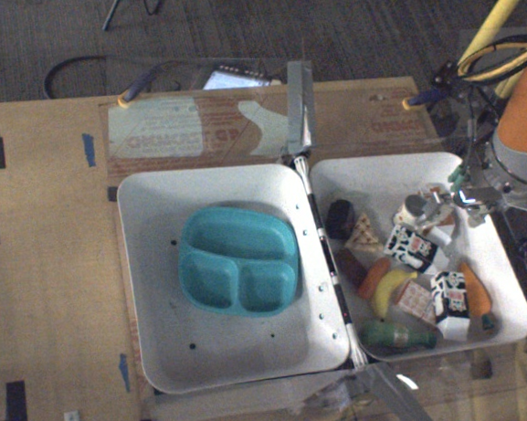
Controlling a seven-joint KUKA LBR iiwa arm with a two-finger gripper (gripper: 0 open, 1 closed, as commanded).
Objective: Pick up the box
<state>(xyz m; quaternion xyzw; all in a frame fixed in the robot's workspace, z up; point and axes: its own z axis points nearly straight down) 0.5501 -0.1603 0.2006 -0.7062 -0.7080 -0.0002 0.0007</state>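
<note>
Box (411, 246) lies just left of, below gripper (450, 200).

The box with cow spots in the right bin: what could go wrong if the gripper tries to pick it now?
The cow-spotted box lies packed among an orange piece and a triangular wedge, so the gripper may catch a neighbour instead. A second spotted box nearby could be taken by mistake.

teal tray (240, 260) | white bins (151, 288) | black-and-white cow-patterned box (411, 246) | green bottle (398, 336) | orange carrot (476, 289)
</note>
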